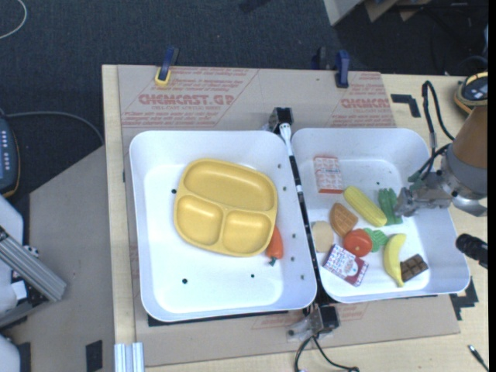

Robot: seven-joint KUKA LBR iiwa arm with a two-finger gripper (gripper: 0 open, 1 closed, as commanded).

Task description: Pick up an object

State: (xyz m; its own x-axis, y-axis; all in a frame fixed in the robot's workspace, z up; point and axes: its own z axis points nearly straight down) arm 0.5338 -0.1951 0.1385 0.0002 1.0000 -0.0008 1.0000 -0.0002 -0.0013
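The right bin (364, 142) holds several toy foods: a corn cob (363, 205), a green vegetable (387, 205), a red tomato (357, 242), a banana (394, 257), a chocolate bar (413, 266), a brown bread piece (343, 218), a red-and-white packet (344, 264) and a pink card (328, 173). My gripper (404, 202) reaches in from the right and sits low over the bin's right side, right beside the green vegetable. Nothing can be made out between its fingers.
The left bin (155, 231) holds a yellow divided plate (225, 206) with a toy carrot (275, 243) at its right edge. Clamps (163, 68) sit on the cardboard behind the bins. Cables run along the right side of the bench.
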